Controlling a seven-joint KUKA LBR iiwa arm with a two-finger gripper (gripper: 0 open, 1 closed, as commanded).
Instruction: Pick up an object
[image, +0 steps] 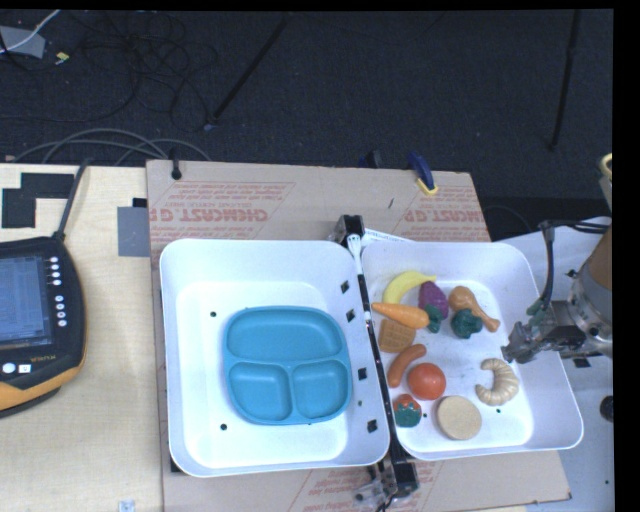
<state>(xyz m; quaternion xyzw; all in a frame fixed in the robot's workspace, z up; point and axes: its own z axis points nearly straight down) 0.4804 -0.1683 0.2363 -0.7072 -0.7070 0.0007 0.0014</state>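
Down at the bottom edge, closest to the lens, sits the round tan cookie-looking disc in the right bin, with a red tomato just at its 10 o'clock. Rest of the play food is bunched further up: sausage, carrot, banana, a purple piece, a drumstick. Left bin has the blue divided plate.

What matters for the grab, I reckon, is the croissant. It's lying just at 7 o'clock from the tool, near it but seemingly not touching, curved, with its long axis running roughly 12 to 6. The tool comes in from 3 o'clock at the bin's right side. Honestly can't tell if it's spread or pinched, too dark and small. Nothing visibly in it, so the pick looks not yet done.
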